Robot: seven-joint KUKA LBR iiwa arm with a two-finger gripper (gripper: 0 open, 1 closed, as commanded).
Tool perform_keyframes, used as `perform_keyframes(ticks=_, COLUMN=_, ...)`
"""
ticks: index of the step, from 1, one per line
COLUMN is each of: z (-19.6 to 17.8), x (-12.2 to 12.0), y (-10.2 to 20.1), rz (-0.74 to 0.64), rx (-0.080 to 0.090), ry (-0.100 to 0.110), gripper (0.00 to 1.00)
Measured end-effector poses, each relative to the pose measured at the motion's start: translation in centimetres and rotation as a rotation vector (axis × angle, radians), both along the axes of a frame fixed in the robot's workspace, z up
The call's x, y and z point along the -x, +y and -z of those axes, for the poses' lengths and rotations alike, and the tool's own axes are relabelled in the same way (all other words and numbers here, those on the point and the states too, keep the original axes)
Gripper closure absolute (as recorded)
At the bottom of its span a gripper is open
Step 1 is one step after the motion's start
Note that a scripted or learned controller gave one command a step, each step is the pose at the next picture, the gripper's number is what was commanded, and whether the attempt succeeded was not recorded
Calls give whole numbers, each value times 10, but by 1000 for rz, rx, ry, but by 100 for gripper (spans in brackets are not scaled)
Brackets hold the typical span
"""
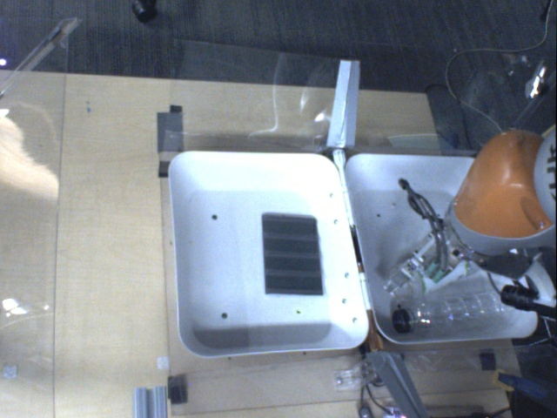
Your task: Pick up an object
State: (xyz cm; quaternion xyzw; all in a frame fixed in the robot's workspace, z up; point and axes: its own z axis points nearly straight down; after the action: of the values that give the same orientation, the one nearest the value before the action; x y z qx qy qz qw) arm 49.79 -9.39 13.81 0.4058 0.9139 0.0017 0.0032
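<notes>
Dark ribbed rectangular block point(292, 253) lies flat at the centre of the left white bin point(200, 320).
At the block's 3 o'clock, the two-finger gripper point(426, 268) hangs low in the right white bin point(379, 190), above a clear plastic bottle with a black cap point(444, 307); its grip cannot be made out.

No legible text or markings.

Grey arm point(541, 200), orange band, black cable
</notes>
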Motion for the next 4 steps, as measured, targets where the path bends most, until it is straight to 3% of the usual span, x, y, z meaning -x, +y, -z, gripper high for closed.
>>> perform_keyframes(ticks=1, z=48, x=-7, y=0, rz=155, rx=-5, ry=-10, gripper=0)
perform_keyframes(ticks=2, z=34, x=-12, y=2, rz=153, rx=-7, ry=-24, gripper=100)
perform_keyframes(ticks=3, z=45, x=-1, y=-48, rz=284, rx=-1, ry=-4, gripper=100)
perform_keyframes(ticks=4, z=46, x=0, y=-48, rz=285, rx=-1, ry=-1, gripper=0)
